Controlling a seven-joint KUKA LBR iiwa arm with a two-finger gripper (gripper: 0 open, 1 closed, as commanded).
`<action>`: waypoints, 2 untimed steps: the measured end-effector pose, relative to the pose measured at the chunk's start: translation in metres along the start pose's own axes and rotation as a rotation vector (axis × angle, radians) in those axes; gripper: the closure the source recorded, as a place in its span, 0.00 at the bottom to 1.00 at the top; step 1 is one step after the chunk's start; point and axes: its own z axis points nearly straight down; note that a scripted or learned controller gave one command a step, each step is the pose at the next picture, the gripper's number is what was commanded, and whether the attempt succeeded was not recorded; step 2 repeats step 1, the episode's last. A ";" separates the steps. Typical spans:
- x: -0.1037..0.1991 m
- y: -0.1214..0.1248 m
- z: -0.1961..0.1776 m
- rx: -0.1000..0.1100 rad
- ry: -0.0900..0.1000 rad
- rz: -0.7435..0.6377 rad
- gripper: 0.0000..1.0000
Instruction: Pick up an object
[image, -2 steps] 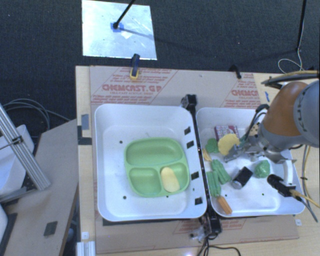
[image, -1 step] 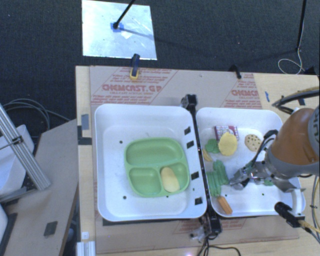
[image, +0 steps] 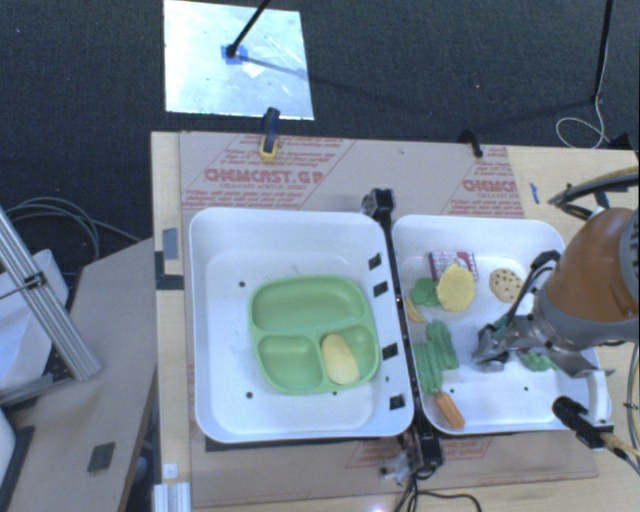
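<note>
Carrot-like piece sits nearest lens, bottom edge of right bin, long axis slanting from upper left to lower right. Arm comes in from right, biggest thing in shot. Left bin holds green tray with yellow potato. Your gripper hangs low in right bin; can't tell its state. Green pickle lies just left of it, long axis running toward lens, so you're closest to that one.

One fixed camera, high above the bench; slanting down on both bins.
</note>
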 end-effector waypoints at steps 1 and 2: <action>0.095 0.022 -0.094 -0.007 0.005 -0.015 1.00; 0.095 0.022 -0.094 -0.007 0.005 -0.015 1.00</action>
